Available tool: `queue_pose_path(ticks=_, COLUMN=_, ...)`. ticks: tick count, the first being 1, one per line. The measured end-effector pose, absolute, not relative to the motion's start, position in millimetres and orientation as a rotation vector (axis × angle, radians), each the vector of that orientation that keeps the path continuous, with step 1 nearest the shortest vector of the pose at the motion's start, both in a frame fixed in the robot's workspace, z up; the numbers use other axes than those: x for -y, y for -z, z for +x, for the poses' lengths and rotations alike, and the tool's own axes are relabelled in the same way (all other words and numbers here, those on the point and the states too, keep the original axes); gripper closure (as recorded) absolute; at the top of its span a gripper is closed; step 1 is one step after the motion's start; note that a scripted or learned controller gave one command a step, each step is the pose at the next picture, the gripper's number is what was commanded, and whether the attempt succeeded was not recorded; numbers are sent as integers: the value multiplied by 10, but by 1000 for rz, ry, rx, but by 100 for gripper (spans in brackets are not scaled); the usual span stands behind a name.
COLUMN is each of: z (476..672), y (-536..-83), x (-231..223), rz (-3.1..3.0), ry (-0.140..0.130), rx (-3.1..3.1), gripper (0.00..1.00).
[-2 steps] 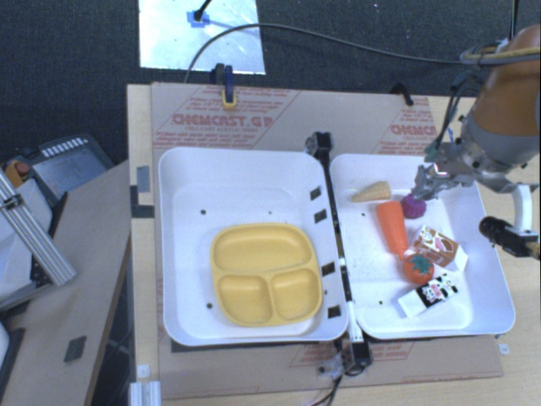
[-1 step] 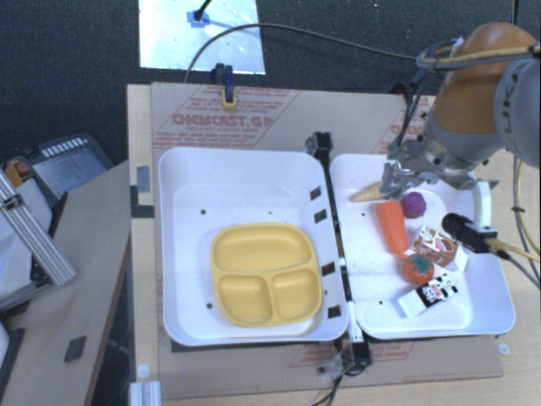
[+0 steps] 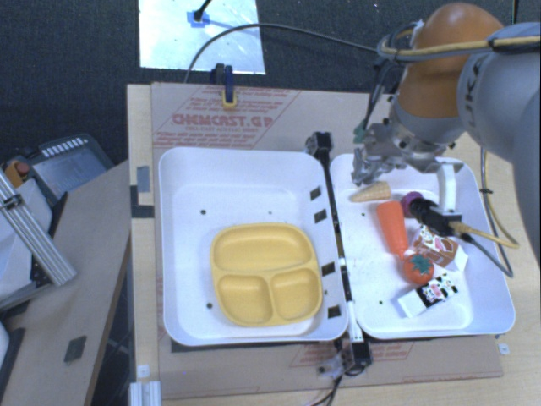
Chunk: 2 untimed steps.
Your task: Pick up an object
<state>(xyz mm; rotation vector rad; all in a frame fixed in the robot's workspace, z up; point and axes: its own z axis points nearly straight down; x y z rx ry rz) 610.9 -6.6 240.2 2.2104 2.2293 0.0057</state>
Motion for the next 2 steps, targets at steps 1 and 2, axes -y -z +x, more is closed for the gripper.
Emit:
queue_pose_path(ticks=1, z=6290, y=-2436, x=-495, rz=2210, ry=-6, rx=-2230, gripper=100)
queue_pose_path(ticks=2, z=6317, y=-2426, x=-1061, rz=2211, ry=-5, rx=-2232, gripper=100)
